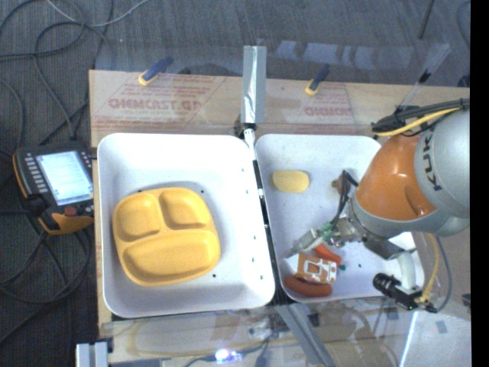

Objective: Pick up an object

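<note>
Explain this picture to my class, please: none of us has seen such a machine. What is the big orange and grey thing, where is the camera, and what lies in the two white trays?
The camera hangs above a bench and looks down at a slant. The orange and grey shape is a robot arm reaching in from the right. At its end sits a gripper, a two-finger claw, low over the right bin; whether it holds anything cannot be told.

In that bin lie a yellow oval piece near the far side, and close to the gripper a small orange and white box and a reddish sausage-shaped toy.

The left bin holds a yellow divided plate. A handheld control screen lies left of the bench.
</note>
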Robot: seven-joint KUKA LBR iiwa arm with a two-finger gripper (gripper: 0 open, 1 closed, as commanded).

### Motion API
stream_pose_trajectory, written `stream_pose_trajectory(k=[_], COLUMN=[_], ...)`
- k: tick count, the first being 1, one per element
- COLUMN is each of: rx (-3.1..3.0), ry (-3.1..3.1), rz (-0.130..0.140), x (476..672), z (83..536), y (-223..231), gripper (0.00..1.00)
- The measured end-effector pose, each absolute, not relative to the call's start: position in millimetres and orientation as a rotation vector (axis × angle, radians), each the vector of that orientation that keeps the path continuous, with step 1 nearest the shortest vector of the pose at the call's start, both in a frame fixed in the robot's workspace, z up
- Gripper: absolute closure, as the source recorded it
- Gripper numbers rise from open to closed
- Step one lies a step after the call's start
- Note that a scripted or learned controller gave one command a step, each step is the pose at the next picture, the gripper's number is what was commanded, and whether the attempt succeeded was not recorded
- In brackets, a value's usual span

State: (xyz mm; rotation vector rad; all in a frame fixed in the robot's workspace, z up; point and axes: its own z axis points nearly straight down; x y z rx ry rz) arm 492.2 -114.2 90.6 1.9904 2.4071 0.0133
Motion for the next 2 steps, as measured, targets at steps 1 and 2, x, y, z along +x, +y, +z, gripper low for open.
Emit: stream_pose_trajectory(k=[1,2], rx=[1.990,2.267], ry=[2.407,2.175], rz=[0.015,-0.005], x=[493.1,484.0], z=[100.3,224.7], y=[-114.1,-61.6], gripper=[1.00,1.00])
